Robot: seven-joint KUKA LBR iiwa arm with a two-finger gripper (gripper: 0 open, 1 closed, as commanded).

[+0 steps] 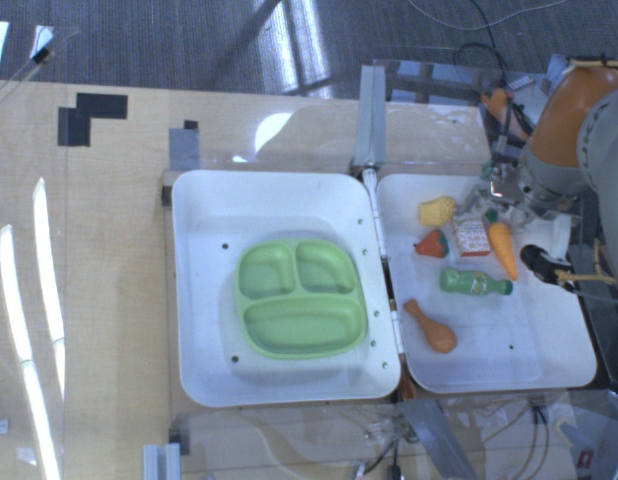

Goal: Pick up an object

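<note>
In the right bin, the end effector, grip state unclear, hovers beside carrot, carton and corn.

arm cut off right, hand fingers unclear

I am reaching in from the right, and my gripper is hanging over the far right part of the right bin; my fingers are too blurred to read. Just below it a carrot is lying beside a small red-and-white box. A yellow corn piece is sitting left of them, with a red pepper just nearer. A green bottle is lying on its side mid-bin, and an orange drumstick is lying nearer still, well apart from my gripper. The left bin is holding a green tray with three compartments, sitting flat near its middle.
</note>
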